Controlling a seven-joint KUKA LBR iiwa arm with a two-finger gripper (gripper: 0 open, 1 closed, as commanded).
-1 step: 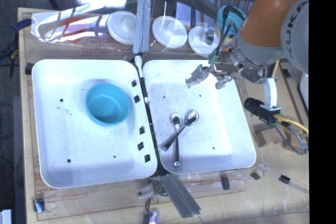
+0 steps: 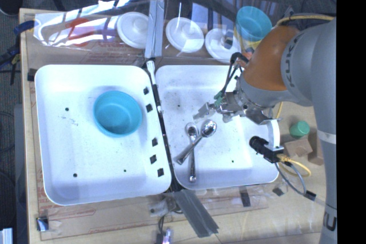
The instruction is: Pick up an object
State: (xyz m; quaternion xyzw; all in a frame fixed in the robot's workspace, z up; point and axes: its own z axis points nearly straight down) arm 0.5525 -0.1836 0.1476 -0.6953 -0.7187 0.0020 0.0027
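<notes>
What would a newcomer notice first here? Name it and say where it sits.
The blue bowl stands out most, sitting upright in the left bin. In the right bin, two metal spoons lie crossed near the middle. The grey arm with its orange band reaches in from the right, its gripper hanging just above the spoons.

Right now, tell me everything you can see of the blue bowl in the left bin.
The blue bowl is a round, light blue bowl with a smooth, plastic-looking surface. It stands upright with its opening facing up, and nothing can be seen inside it. It rests on the floor of the left white bin, towards the bin's upper middle, apart from the walls. Nothing else touches it; the gripper is over the right bin, near two crossed metal spoons.
</notes>
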